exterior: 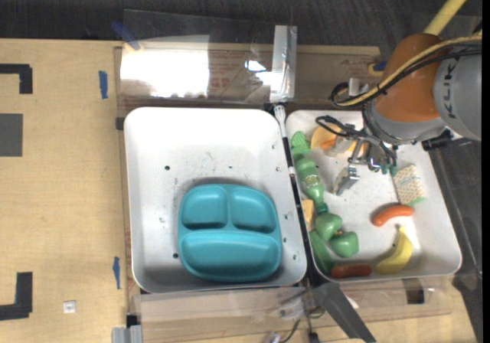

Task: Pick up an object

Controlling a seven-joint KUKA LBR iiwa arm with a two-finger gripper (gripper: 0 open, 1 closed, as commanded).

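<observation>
I hold the two-finger metal gripper (350, 176) low inside the shallow white right bin (444, 253), positioned for picking. Whether it is parted, I cannot tell. A curved yellow plastic banana (396, 251) lies near.

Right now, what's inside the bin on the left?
The left bin holds one teal divided plate, lying near its front. Whatever sits beneath the plate is covered.

Yellow banana (397, 251), orange carrot (391, 213) and green peppers (335, 236) lie loose in the right bin (448, 246)
</observation>
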